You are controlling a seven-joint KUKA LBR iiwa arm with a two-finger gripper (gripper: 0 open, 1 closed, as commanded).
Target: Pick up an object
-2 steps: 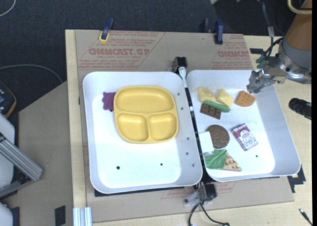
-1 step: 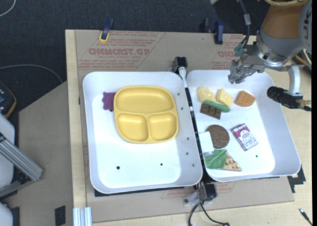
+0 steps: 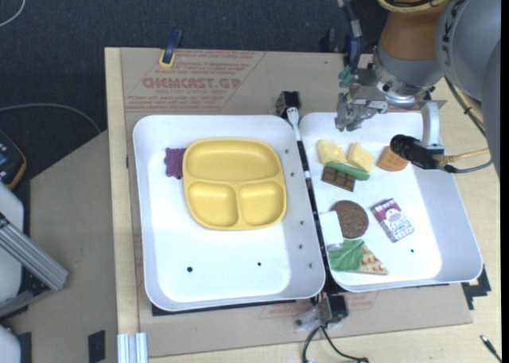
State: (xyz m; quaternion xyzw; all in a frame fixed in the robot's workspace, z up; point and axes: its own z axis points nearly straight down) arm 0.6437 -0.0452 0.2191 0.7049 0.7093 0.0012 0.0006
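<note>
Nearest the camera in the right white bin lie a toy pizza slice on a green leaf, then a round brown cookie and a small maroon-and-white packet, all loosely spread, likely to leave each room for a grasp. Farther back, two pale yellow cheese wedges rest against a chocolate-brown bar, beside an orange wedge. The gripper hovers over the bin's far rim, holding nothing; I cannot tell its spread.
</note>
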